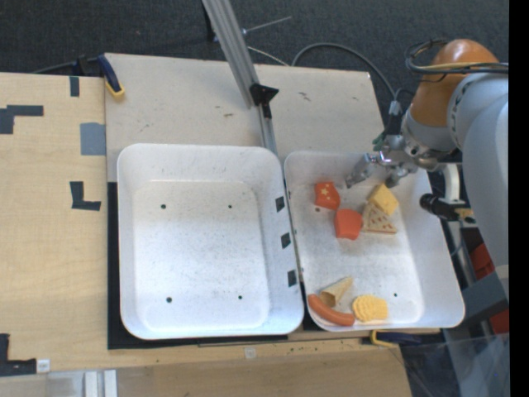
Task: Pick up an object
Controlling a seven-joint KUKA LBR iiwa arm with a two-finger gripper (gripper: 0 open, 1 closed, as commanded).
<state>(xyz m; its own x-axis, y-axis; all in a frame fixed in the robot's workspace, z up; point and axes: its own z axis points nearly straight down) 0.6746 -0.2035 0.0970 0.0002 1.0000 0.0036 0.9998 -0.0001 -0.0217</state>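
Two shallow white bins are set side by side on the worktop (190,98), and every loose object is gathered in the right bin (430,296), which is why the arm (463,98) has been brought in over that bin's upper edge. The left bin (198,238) carries nothing that could be picked. The hand (376,165) is seen near the top of the right bin, above and just beside the yellow wedge (383,198), which lies touching a tan waffle-patterned slice (380,220). How far the hand is open cannot be told, since it is small and dark against the bin wall, and nothing can be seen held in it. A red block (326,194) and an orange-red cube (348,224) lie close together near the bin's middle, a little apart from the wedge. Along the lower wall a cone-shaped piece (337,289), a red sausage (329,311) and a round yellow ridged piece (369,308) are crowded together, well apart from the hand. The wedge is judged the likeliest target, being nearest the hand; its contact with the slice is judged a risk, since both could be nudged in a descent. A pick is not yet made.
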